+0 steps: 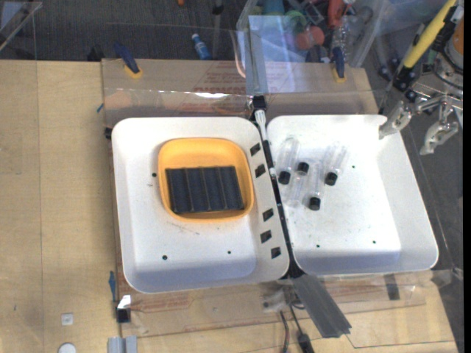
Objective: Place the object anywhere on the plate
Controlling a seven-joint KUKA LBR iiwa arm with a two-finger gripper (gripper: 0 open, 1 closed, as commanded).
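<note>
White bins [346,252] front the table: clear vials [313,179] wait right, plate [202,153] left. Fingers [416,127] hover open, empty; next, descend and grasp 1.

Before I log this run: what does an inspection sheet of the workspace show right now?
Surface: two shallow white bins, left bin and right bin, side by side on a wooden bench.
Job's things: yellow square plate with dark ribbed insert in left bin; clear plastic vials with black caps lying in right bin.
Clutter: clear tub of mixed coloured items behind the bins.
Grippers: metal two-finger gripper above right bin's far right corner.
Cables: black cables at the bench's front edge.
Surroundings: dark floor.
</note>
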